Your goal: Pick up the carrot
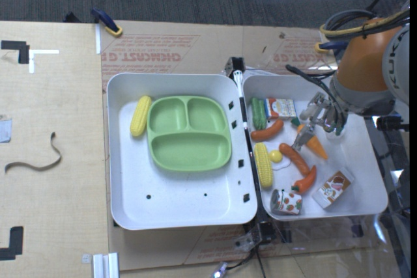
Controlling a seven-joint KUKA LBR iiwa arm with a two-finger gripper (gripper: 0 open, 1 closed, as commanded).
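Over the right-hand bin the grey arm reaches in from the right, and its gripper hangs low above the clutter, right over the carrot. That carrot, a small orange wedge, lies on the floor of this bin near its middle, just right of a long orange-red pepper and above a second one with a green stem. From this slant I cannot tell whether the jaws are spread or closed, nor whether they touch the carrot; the dark metal parts overlap the carrot's upper end and hide the contact. The carrot seems to rest on the bin floor, so I judge that the approach is done or nearly so, while the grasp and the lift are not yet shown as made. What remains, then, is to close on the carrot and raise it clear of the neighbours. Those neighbours crowd it: a sausage, a green cucumber, a corn cob, a small yellow piece, a carton, a little can and a printed packet share the same bin. The left-hand bin holds a green divided plate and another corn cob, well apart from the work, and both bins stand on the worktop.
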